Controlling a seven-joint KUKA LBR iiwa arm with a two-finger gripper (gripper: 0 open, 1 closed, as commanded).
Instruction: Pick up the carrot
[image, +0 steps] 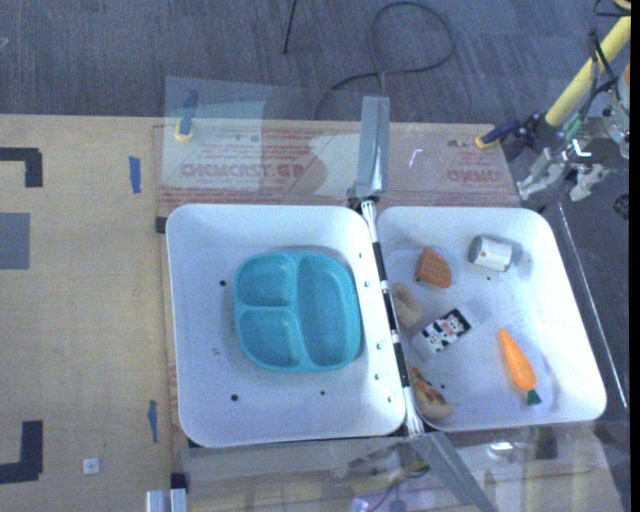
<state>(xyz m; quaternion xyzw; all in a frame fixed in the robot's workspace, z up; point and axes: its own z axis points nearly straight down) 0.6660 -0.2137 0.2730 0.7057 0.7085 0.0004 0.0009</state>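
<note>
The carrot (517, 362) lies near the right bin's (575, 300) front right corner, green tip toward the front rim, well apart from the black-and-white toy cow (444, 332). The gripper (560, 165) hangs beyond the bin's far right corner; whether it is released or clenched cannot be told. A good pick would likely close across the carrot's narrow width, clear of the bin's wall.

Orange carrot (517, 362), teal divided plate (297, 311)

Orange carrot (518, 365) lying flat, right bin's near-right part.
</note>
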